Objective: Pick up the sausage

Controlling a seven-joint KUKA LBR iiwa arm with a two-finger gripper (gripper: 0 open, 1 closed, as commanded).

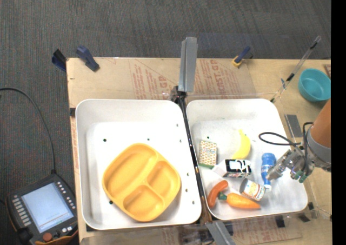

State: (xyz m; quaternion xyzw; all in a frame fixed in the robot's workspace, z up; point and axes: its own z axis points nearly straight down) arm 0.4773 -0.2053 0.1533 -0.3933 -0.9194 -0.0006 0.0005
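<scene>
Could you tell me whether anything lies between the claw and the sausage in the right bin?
Yes. The claw sits near the right bin's right side, and the sausage lies near the bin's front left. Between them lie a small bottle and the carrot, which rests beside the sausage.

Reddish-orange sausage point(217, 192), curved, flat near the right bin's front-left corner, touching the carrot

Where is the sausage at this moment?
The sausage lies in the right bin, near its front-left corner, just left of the carrot and below the cracker box.
</scene>
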